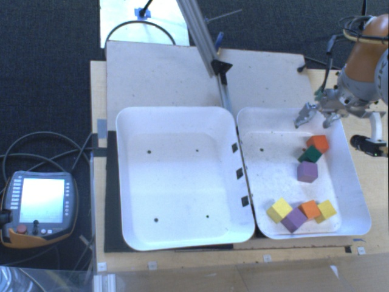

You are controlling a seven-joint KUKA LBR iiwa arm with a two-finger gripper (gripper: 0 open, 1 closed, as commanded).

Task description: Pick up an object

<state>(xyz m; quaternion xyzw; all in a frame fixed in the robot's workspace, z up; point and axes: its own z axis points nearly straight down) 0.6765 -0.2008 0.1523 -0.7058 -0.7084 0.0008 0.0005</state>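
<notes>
The right bin (355, 190) holds several small blocks. An orange block (318, 143), a green block (310, 155) and a purple block (307, 171) sit close together near its right wall. Along its near edge lie a yellow block (279, 210), a purple block (294, 219), an orange block (310, 208) and a yellow block (326, 210). My gripper (316, 118) hangs above the bin's far right corner, just beyond the orange block. Its fingers stand open with nothing between them.
The left bin (130, 181) lies beside the right one, and black clips (239, 173) sit along their shared edge. A metal pole (200, 26) slants over the back board. A teach pendant (37, 207) rests off the bench at the left.
</notes>
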